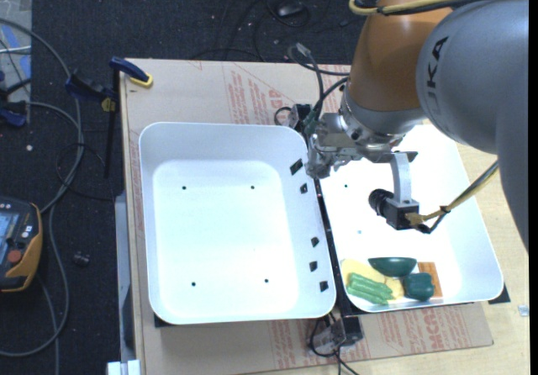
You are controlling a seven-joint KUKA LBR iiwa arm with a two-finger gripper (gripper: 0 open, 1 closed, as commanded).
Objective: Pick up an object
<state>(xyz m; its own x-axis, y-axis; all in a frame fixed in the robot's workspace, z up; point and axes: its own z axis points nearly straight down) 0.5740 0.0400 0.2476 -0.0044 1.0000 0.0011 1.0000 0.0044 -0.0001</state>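
Several small objects lie packed in the near corner of the right bin point(471, 197): a dark green bowl-shaped piece point(392, 265), a light green ridged piece point(368, 287), a teal block point(419, 286), a pale yellow piece point(356, 270) and an orange piece point(429, 269). My gripper point(323, 160) hangs below the orange wrist band, over the right bin's left wall near its far end. It is well away from the objects, and I see nothing in it.
The left bin point(151, 197) sits beside the right one, with black clips along the shared wall. A black unit point(395, 207) hangs from the wrist over the right bin's middle. Cables and clamps lie beyond the bench.
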